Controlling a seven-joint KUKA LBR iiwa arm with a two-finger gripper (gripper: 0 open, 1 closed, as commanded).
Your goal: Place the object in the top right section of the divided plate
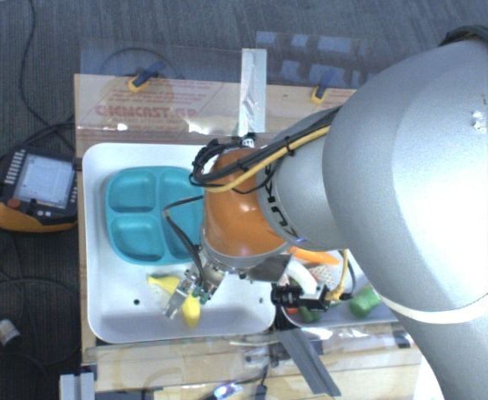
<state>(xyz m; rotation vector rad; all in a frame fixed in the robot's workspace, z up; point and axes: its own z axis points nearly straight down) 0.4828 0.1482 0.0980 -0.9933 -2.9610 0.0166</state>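
Note:
A teal divided plate (139,215) lies in the left white bin (102,315), with its right part hidden behind the arm's orange band. Below the plate, on the bin floor, lies a yellow banana-like object (170,285) with a second yellow piece (192,311) beside it. My gripper (183,298) hangs low over these yellow pieces, its tip right among them. Whether anything sits between its fingers is hidden by the gripper body.
The big grey arm covers most of the right bin, where an orange carrot-like toy (317,257), a green object (364,303) and other small toys peek out. A handheld controller (33,192) lies on the floor to the left.

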